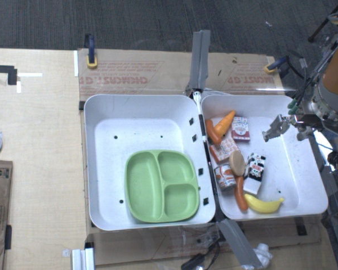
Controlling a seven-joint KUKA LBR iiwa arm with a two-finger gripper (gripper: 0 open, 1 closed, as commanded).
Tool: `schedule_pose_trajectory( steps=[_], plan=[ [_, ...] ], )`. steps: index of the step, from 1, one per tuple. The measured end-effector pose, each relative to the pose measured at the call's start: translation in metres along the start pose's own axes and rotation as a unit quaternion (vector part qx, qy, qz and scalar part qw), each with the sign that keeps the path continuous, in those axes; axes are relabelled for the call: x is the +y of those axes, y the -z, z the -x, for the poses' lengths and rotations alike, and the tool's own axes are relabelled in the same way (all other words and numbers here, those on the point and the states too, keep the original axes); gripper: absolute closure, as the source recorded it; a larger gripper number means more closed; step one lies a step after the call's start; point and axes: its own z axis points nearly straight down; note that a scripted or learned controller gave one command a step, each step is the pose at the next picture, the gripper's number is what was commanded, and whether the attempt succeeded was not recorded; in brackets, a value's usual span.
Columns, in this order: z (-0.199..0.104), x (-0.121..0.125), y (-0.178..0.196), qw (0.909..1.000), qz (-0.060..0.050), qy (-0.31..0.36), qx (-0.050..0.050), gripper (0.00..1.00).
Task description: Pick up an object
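Observation:
The right bin [296, 167] holds a heap of small items along its left side: an orange carrot [224, 124], a red and white box [240, 129], a tan oval piece [236, 162], a black and white carton [255, 168], a yellow banana [263, 205] and an orange-red stick [240, 196]. My gripper [286, 131] hangs over the right half of this bin, to the right of the heap and apart from it. Its fingers [272, 131] stand open with nothing between them.
A green divided plate [161, 185] lies in the left bin [101, 151]. The bins' shared wall [203, 151] runs just left of the heap. Clamps [90, 58] sit at the bench's back edge. Bare white floor lies beneath the gripper.

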Motion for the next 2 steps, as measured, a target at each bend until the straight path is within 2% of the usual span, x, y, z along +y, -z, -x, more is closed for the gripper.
schedule_pose_trajectory(
  steps=[1,2],
  plan=[
    [0.0,0.018,-0.131,0.9917,0.001,0.129,0.0,0.0],
    [-0.007,-0.012,-0.168,0.9936,0.005,0.113,-0.002,0.0]
  ],
)
